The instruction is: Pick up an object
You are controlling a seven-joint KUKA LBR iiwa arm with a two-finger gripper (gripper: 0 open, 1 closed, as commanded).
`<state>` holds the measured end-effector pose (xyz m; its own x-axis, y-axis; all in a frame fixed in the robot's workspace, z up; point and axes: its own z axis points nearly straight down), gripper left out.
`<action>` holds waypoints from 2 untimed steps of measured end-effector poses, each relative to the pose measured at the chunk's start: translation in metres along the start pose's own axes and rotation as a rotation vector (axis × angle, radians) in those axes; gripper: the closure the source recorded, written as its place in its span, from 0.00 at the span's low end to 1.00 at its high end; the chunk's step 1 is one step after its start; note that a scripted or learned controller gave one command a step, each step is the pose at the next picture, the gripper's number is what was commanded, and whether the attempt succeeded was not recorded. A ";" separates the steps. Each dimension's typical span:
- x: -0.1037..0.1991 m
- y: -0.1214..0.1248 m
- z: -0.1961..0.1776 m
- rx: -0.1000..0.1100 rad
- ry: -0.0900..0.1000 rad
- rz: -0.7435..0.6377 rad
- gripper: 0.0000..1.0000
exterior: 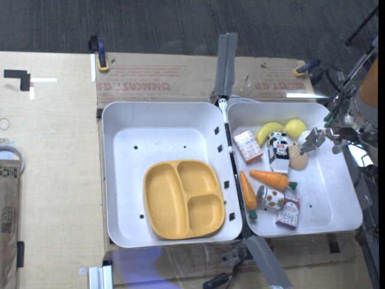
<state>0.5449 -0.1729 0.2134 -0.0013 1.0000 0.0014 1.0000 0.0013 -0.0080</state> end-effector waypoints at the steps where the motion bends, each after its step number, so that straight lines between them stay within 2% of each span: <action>1: 0.018 0.054 0.015 -0.002 -0.001 -0.044 0.00; 2: 0.017 0.055 0.011 0.004 -0.001 -0.046 1.00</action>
<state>0.6001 -0.1556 0.2022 -0.0476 0.9989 0.0010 0.9988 0.0477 -0.0124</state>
